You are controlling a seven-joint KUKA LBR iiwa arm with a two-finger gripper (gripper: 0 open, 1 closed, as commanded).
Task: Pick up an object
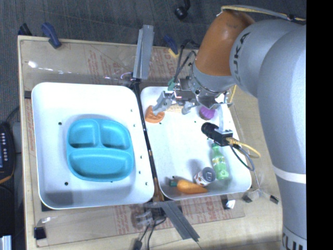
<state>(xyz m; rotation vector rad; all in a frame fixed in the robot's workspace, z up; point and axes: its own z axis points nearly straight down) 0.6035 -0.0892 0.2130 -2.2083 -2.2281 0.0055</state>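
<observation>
In the right bin (177,145) lie several small objects. An orange piece (154,115) rests at the bin's far left corner, against the wall. A purple object (208,111) sits at the far right, partly hidden under the wrist. A green bottle (220,163) lies along the right wall, with a small silver can (205,176) beside it and an orange carrot (190,187) at the near edge. My gripper (171,102) hangs over the far end of this bin, just right of and above the orange piece. Nothing is visibly held.
The left bin (47,139) holds a blue divided plate (100,150) in its middle. A grey bar (142,51) stands at the far end of the ridge between the bins. The arm's body covers the right bin's far right side.
</observation>
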